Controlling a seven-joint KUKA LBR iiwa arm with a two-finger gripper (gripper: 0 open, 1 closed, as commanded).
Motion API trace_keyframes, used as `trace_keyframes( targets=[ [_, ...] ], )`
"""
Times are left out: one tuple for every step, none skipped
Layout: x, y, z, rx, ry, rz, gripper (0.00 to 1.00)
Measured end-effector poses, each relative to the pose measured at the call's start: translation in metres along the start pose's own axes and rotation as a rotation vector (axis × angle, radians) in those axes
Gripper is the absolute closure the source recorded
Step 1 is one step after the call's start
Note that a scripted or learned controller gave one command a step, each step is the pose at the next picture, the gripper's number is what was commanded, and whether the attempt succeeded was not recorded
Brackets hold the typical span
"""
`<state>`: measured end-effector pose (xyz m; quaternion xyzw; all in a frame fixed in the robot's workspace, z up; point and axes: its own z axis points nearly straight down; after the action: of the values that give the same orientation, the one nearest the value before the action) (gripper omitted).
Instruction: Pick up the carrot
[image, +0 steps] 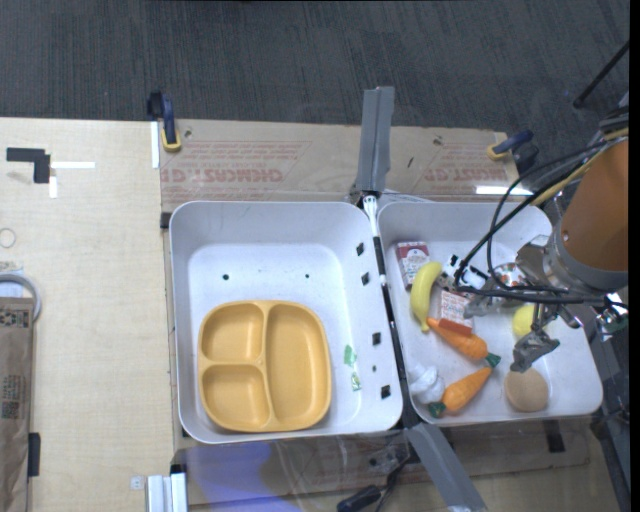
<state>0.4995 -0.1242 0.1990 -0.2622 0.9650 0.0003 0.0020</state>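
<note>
nothing picked yet. one carrot (468, 389) lies near the front of the right bin (590, 400), a second carrot (460, 340) just behind it. the gripper (533, 350) hangs above the egg (527, 390), right of both; can't tell its pincer state. reach + grasp remain.

Right bin (570, 405): two carrots (463, 340) (466, 390), banana (426, 290), lemon (523, 319), egg (527, 390) below claw (533, 350). Left bin (190, 300): yellow divided plate (266, 366).
</note>
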Motion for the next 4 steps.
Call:
trace_keyframes(
  targets=[
    [0.006, 0.005, 0.068, -0.003, 0.002, -0.156, 0.0],
    [-0.019, 0.029, 0.007, 0.0, 0.0, -0.087, 0.0],
    [-0.039, -0.036, 0.022, -0.001, 0.0, -0.252, 0.0],
    [0.007, -0.052, 0.034, -0.002, 0.0, -0.523, 0.0]
  ],
)
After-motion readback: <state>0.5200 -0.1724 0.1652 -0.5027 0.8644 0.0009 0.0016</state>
